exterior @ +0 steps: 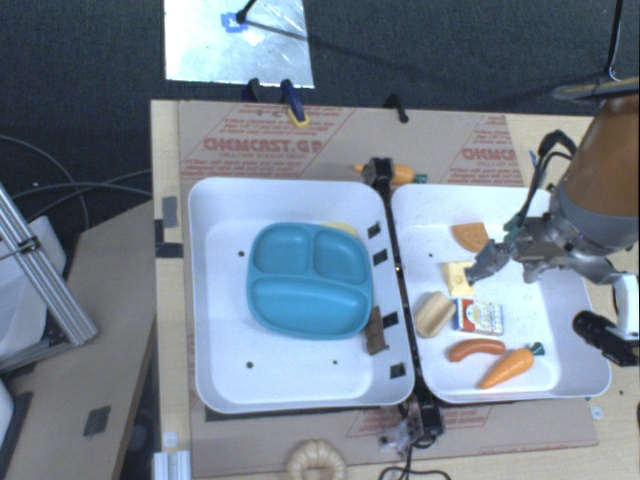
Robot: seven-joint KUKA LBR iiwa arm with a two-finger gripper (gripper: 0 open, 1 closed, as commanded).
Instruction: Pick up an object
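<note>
Arm: grey arm with its orange band reaches in from the right over the right bin (590, 373).
Gripper: the gripper (484, 265) hangs low above the bin's middle, tip pointing left.
Fingers: too dark and small against the bin to tell whether they are apart or together; nothing can be seen between them.
Yellow piece: a pale yellow block (458, 275) lies just beside the gripper tip, to its left and below.
Orange wedge: an orange wedge (469, 236) sits above the tip, near the bin's upper part.
Bread roll: a tan roll (434, 313) lies near the divider.
Small carton: a white, red and blue carton (478, 316) lies just right of the roll.
Sausage: a sausage (476, 349) lies below the carton.
Carrot: a carrot (510, 365) lies tilted, just beside the sausage.
Left bin: the left bin (225, 368) holds a blue divided plate (308, 278); a brown piece (375, 333) lies at the plate's lower right edge.
Counter: the counter (420, 133) carries both bins side by side.
</note>
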